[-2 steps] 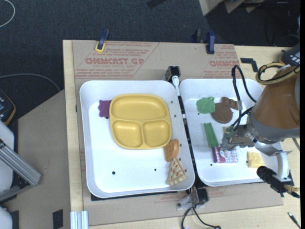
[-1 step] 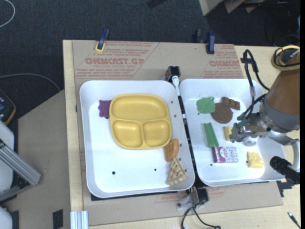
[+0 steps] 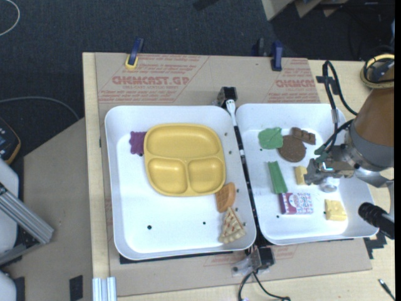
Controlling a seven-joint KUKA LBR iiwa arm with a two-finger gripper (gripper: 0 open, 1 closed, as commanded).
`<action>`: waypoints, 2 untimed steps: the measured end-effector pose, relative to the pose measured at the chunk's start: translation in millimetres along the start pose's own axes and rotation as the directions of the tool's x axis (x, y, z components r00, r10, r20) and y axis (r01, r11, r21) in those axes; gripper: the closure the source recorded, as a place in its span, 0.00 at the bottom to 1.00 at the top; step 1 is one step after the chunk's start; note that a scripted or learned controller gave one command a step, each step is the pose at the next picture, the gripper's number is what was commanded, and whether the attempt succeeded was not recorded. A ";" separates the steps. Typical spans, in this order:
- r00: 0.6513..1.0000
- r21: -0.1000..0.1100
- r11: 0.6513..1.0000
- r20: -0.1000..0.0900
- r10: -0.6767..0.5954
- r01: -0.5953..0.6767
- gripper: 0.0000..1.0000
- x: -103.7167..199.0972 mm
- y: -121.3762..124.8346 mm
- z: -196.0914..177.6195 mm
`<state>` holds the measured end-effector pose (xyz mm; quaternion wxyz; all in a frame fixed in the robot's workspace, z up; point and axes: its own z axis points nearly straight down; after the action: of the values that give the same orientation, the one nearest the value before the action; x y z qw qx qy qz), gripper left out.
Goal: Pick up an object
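One camera is sitting high above the worktop (image 3: 188,74) and is looking down on it at a slant. It is far enough back to be taking in both white bins at once. The left bin (image 3: 125,193) is lying near the middle of the picture and the right bin (image 3: 276,231) is lying beside it, toward the right edge. The far side of the worktop is showing near the top of the picture, with dark floor (image 3: 75,17) beyond it. The near side is showing at the bottom. The arm (image 3: 376,124) is coming in from the right side of the picture, over the right bin.
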<state>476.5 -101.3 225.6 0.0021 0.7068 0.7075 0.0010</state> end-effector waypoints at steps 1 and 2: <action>1.000 0.001 1.000 -0.001 -0.003 0.003 1.00 22.8 47.8 10.8; 1.000 -0.001 1.000 -0.001 -0.003 0.003 1.00 46.7 100.9 9.3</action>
<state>577.3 -54.5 216.7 0.0020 0.7056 0.7086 0.0017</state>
